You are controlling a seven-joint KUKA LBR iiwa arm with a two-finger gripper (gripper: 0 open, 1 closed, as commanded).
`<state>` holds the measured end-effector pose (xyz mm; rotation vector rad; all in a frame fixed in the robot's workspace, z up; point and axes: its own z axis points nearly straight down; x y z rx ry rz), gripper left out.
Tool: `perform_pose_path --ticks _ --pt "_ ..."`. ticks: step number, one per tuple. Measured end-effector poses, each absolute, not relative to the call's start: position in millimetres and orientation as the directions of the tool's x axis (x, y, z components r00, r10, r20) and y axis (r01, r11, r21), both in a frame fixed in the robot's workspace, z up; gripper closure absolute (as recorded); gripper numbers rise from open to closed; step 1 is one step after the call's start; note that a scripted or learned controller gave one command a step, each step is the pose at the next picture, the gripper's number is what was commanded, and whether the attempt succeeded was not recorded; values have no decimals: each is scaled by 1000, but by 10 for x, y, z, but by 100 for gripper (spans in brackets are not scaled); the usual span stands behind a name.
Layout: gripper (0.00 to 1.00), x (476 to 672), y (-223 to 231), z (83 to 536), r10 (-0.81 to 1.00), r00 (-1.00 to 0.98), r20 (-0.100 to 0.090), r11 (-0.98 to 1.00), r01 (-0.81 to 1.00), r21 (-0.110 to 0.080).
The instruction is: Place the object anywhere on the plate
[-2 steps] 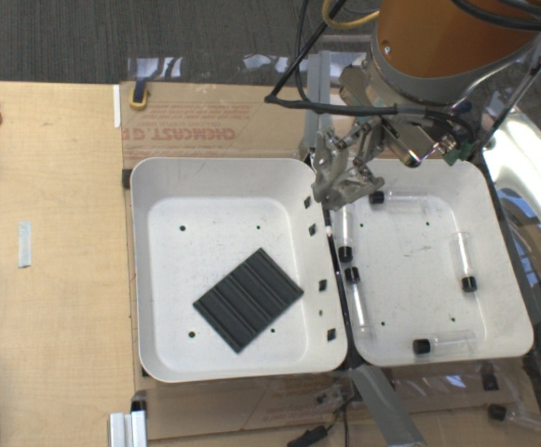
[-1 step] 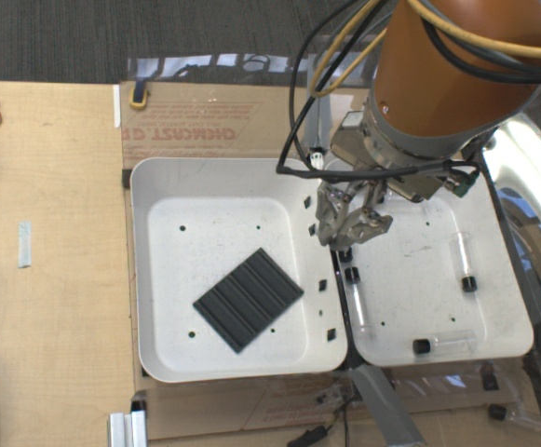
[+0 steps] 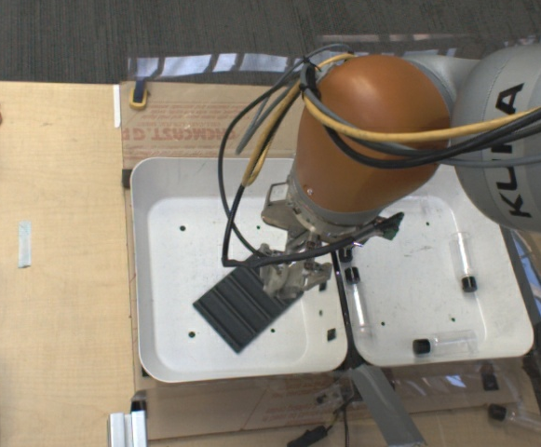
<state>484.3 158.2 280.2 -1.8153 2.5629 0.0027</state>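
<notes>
The arm reaches in from the right, its orange band above the wrist, and points the gripper straight down over the left bin. Whether the fingers are spread or pressed together cannot be told. The dark ribbed plate lies flat on the bin floor, just below and left of the fingers, its upper right end beneath them, its long axis running diagonally from lower left to upper right.

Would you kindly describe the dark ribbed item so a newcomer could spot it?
Start at the left white bin. Near its middle, just below the pincer, lies the dark ribbed slab, set at a slant. It is the only black, grooved rectangle there; the right bin holds clear tubes.
</notes>
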Motion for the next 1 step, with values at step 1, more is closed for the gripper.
perform_pose_path --ticks 1 --pt "0 4843 1582 2802 -943 -332 -2 332 -943 1"
